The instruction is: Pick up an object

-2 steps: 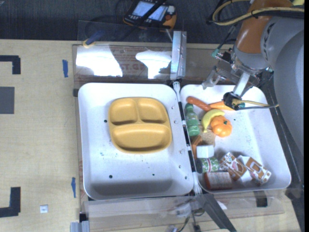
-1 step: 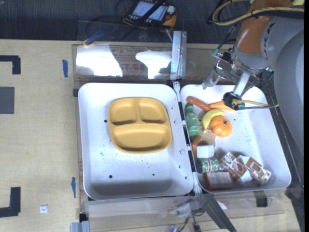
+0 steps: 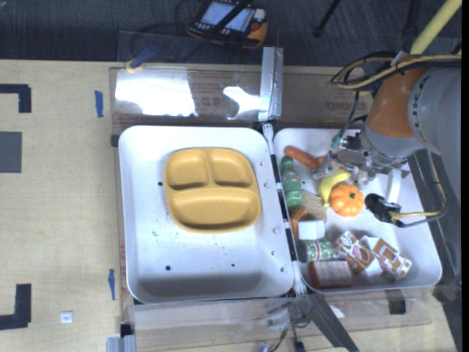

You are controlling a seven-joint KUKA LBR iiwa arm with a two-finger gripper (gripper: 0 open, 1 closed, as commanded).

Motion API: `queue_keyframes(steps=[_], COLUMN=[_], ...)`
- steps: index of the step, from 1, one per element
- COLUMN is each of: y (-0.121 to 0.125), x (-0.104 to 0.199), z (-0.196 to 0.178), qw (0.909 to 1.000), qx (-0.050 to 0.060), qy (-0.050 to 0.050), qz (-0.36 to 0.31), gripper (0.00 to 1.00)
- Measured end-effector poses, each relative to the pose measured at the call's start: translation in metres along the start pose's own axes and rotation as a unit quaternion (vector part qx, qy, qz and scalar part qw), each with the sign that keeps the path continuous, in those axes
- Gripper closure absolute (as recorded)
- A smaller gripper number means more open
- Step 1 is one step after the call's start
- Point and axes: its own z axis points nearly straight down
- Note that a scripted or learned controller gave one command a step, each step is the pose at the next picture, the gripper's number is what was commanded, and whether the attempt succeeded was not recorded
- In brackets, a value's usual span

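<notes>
**Over the right bin, arm among the toy food**

At the middle of the right bin [image 3: 429, 259] sits a small orange pumpkin [image 3: 346, 200], touching a yellow banana [image 3: 331, 182] on its upper left. The gripper [image 3: 357, 161] hangs just above these two; whether it is open or closed on anything cannot be told. A carrot [image 3: 302, 156] lies near the far wall, a green bottle [image 3: 291, 182] beside the left wall, printed packets [image 3: 370, 254] toward the near edge. The left bin [image 3: 146, 259] holds a yellow divided tray [image 3: 212, 189].
</notes>
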Motion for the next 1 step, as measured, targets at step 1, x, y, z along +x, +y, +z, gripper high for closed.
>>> queue_keyframes(steps=[1], y=[0.0002], x=[-0.0009], z=[-0.0095], qw=[1.0000], qx=[0.000], qy=[0.000], qz=[0.002], gripper=[1.00])
